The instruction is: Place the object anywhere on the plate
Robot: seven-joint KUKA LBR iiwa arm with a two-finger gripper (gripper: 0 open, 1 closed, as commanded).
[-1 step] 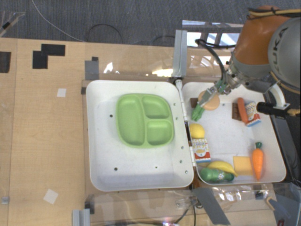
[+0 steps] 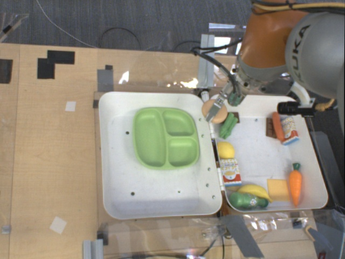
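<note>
Reaching in from the right, the grey arm [image 2: 302, 36] with its orange band hangs over the back of the right bin [image 2: 318, 198], and its pincer [image 2: 218, 109] sits at the divide between the two bins. A small round tan thing, like a cookie or bun [image 2: 210, 112], lies right at the fingertips, at the back left corner of the right bin. It appears to sit between the fingers, though whether they pinch it or merely touch it I cannot tell.

Just beside it to the right lies a green vegetable [image 2: 228, 125], tilted. Below that come a lemon [image 2: 226, 150], a small carton [image 2: 231, 171], a banana [image 2: 253, 190] and a dark green avocado [image 2: 248, 200] along the bin's left and front. A cheese wedge [image 2: 277, 189] and a carrot [image 2: 295, 183] lie at the front right, and a red and white packet [image 2: 284, 128] lies at the back right.

The green plate [image 2: 164, 137], with three compartments, rests in the left bin [image 2: 118, 198], well apart from the tan thing. Both bins stand on the wooden surface [image 2: 48, 161].
</note>
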